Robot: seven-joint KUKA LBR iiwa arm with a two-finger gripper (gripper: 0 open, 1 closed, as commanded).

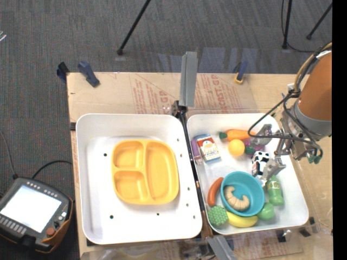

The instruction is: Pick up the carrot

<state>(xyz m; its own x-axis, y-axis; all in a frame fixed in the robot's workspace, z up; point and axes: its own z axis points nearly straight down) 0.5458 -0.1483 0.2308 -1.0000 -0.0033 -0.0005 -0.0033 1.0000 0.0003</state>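
The left bin [87, 145] holds a yellow divided plate [145, 171]. In the right bin [301, 199], taking the teal bowl [242, 193] as landmark, the carrot [237, 135] lies above it near the bin's far wall, just above a yellow ball [236, 147] and right of a small carton [208, 148]. The carrot rests on the bin floor, ungrasped: the pick appears not yet begun. The gripper [269, 167] hovers up and right of the bowl, beside a black-and-white toy [261, 160], apart from the carrot. Its spread cannot be told from this view; nothing visibly sits in it.
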